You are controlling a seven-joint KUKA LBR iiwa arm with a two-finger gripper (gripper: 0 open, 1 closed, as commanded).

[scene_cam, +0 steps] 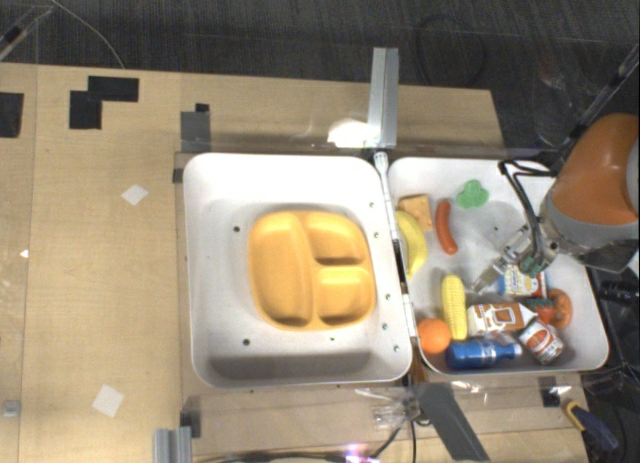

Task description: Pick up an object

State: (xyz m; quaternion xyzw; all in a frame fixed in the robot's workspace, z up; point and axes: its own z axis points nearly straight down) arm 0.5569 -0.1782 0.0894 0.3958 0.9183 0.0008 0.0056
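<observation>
While end effector [522, 256] hangs low in right bin [597, 351], I can't tell its spread; small carton [521, 282] at its 6 o'clock looks likeliest target, crowded by neighbours.

Small blue-white carton [521, 281], flat in right bin, just under end effector [522, 254].

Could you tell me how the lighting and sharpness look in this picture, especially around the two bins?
Camera view: light is even but strong; a blown-out glare spot sits behind the left bin, and a soft shadow lies under the yellow tray. The whole frame is slightly soft; the gripper area and small items in the right bin are blurry, so labels cannot be read.
</observation>
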